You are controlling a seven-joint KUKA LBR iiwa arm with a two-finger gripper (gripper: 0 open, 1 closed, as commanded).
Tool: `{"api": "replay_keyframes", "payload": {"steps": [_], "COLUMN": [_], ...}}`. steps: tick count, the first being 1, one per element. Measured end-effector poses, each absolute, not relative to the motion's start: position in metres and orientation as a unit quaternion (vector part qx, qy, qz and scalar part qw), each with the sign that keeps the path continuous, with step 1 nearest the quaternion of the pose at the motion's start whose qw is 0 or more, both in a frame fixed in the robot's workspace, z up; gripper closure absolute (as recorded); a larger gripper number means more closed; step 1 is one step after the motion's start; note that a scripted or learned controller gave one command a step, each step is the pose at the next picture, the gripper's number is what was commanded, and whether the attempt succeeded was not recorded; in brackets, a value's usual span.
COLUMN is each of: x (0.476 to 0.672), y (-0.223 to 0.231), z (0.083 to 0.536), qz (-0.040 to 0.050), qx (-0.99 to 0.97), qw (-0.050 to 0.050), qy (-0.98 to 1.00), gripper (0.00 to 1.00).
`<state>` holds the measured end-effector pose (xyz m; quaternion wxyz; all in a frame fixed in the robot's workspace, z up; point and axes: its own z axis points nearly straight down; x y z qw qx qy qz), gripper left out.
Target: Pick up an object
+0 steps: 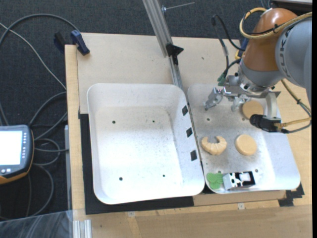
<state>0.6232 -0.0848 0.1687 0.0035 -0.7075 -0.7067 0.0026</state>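
Scanning left to right: left bin (133, 143) bare, right bin (277, 157) w/ croissant (214, 145) mid-frame, looks light, soft, crumbly, so pinch across its middle; round biscuit (246, 145) beside; gripper (225, 95) above, can't tell if apart

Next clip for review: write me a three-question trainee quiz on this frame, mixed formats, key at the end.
1. True or false: the croissant-shaped piece lies in the left bin.
2. Multiple choice: the tool hangs over which bin? A) the left bin B) the right bin C) neither, it is over the bare bench.
3. Fill in: the green object sits at the right bin's ____ edge, beside the black-and-white object.

Key: 1 false; 2 B; 3 near (bottom of the camera view). The round tan disc lies to the right of the croissant-shaped piece; a second disc is partly hidden under the arm.
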Motion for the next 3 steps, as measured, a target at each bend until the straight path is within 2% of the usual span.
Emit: {"api": "replay_keyframes", "payload": {"steps": [1,2,3], "x": [0.621,0.624,0.632], "y": [-0.083,-0.083,-0.088], "z": [0.105,0.121,0.182], "qz": [0.0027,-0.0010,-0.0023], "qx": [-0.707,-0.707,-0.707], "qw": [0.004,0.000,-0.003], "qy": [-0.707,-0.707,-0.707], "gripper": [0.00,1.00,1.00]}}
